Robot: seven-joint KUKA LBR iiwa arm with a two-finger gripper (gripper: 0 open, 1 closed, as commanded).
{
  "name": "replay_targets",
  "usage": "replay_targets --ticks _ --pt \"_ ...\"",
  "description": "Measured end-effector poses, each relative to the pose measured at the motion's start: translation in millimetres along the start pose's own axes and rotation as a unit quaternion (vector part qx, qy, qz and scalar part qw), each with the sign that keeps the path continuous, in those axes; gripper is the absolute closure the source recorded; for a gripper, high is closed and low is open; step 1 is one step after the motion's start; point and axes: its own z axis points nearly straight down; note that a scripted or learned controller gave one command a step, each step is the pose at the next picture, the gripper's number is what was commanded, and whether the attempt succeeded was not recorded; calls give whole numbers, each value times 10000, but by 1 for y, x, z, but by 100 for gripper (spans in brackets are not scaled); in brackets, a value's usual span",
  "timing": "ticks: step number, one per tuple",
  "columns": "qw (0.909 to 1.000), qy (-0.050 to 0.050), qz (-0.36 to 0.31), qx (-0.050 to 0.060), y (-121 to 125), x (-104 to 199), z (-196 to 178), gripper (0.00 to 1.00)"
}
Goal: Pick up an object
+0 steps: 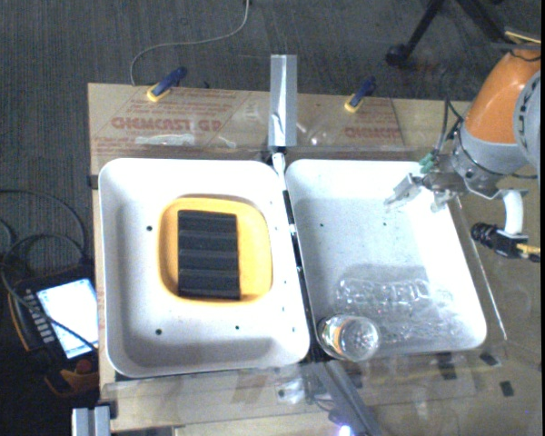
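A yellow pad with a black ribbed top (pixel 211 252) lies flat in the middle of the left bin (pixel 127 198). A clear plastic bottle (pixel 386 302) lies on its side along the near wall of the right bin (pixel 363 234), its round end at the bin's near left corner. My gripper (pixel 420 194) hangs over the far right part of the right bin, well away from the bottle. It is open, with nothing between its fingers.
A grey upright post (pixel 282 107) stands behind the seam between the two bins. Two blue and yellow clamps (pixel 166 83) hold the board at the back. A tablet with cables (pixel 59 312) lies on the floor to the left.
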Motion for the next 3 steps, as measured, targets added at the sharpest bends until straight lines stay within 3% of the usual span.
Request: replay_targets --ticks 1,3 --pt "9996 4 299 6 -45 -14 -67 0" --pt "9997 13 -240 10 -136 -13 -50 0"
